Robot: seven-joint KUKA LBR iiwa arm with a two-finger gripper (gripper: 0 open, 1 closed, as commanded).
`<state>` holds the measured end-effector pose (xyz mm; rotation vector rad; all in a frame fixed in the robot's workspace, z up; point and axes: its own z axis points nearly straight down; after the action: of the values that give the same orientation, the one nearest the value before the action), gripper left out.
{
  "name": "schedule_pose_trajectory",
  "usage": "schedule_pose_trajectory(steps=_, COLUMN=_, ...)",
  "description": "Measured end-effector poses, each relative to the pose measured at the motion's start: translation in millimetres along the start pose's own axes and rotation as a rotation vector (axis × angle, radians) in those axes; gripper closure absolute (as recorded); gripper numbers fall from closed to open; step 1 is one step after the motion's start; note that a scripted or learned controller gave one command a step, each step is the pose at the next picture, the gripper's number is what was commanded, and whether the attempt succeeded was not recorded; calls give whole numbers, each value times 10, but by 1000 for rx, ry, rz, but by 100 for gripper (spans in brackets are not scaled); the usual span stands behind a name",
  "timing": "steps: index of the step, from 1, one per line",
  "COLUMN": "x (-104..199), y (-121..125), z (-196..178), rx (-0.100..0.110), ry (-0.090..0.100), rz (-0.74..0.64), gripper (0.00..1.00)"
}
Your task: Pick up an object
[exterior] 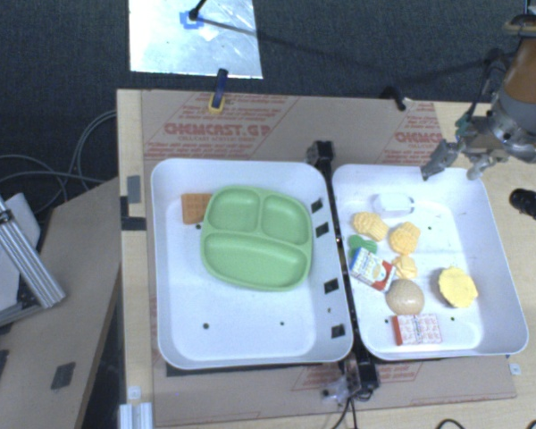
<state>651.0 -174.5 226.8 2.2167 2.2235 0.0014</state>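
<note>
Two white bins sit side by side on my worktop (250, 123). The left bin (174, 266) holds one green divided plate (255, 238) and one tan cracker (194, 207), which pokes out from under the plate's left rim, part of it hidden. The right bin (491, 239) holds nine small items: one pale lid-like piece (394, 205), three yellow corn-like pieces (370, 224), a yellow lemon-shaped piece (457, 286), a brown egg-like ball (405, 297), two printed packets (369, 266) and a small red scrap, too tiny to name. My tool (456, 160) hangs over the right bin's far rim with its two fingers apart and nothing between them. My arm is cut off by the frame's right edge.
</note>
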Motion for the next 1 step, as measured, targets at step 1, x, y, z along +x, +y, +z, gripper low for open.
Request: schedule_pose_trajectory(steps=1, x=-78, y=-56, z=480, rx=3, ry=1, rz=2, gripper=0)
